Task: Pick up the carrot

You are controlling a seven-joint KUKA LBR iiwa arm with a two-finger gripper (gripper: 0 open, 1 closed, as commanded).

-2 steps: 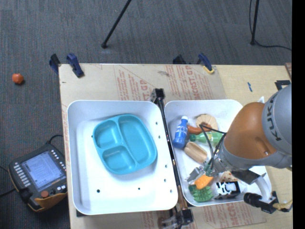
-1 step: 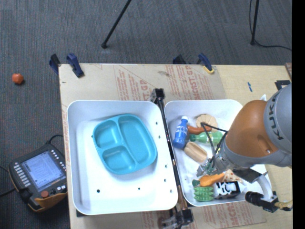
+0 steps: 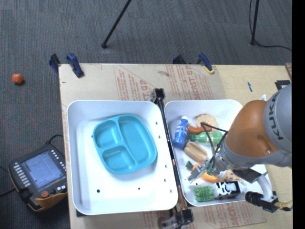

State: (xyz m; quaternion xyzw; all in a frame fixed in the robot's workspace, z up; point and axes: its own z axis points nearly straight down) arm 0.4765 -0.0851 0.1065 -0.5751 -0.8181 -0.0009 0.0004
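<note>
Reaching in from three o'clock, the grey arm (image 3: 259, 132) with its orange band is seen bent low over the right bin (image 3: 221, 105), and the gripper (image 3: 202, 171) is found near the bin's six o'clock part. Its metal fingers (image 3: 195, 174) are set down against an orange piece, the carrot (image 3: 210, 177), which lies just at four o'clock of the fingertips. Whether the carrot is grasped between them or merely touched cannot be told, and the set of the fingers is not made out among the clutter.

Around the gripper, other things are crowded. A blue bottle (image 3: 181, 131) with a white cap is placed at eleven o'clock of it, close to the bin's left wall. A tan roll (image 3: 196, 151) is lying at twelve o'clock, with a green item (image 3: 208, 137) beyond it and a round tan piece (image 3: 207, 120) farther up. A green ridged item (image 3: 204, 193) is seen at six o'clock, near the bin's lower rim, and a black-and-white object (image 3: 228, 187) is just beside it.

In the left bin (image 3: 76, 175) a blue divided plate (image 3: 125, 143) is resting near the centre. On the floor at nine o'clock a pendant (image 3: 38, 175) is set, and a small red ball (image 3: 18, 78) lies at ten o'clock, well apart.
</note>
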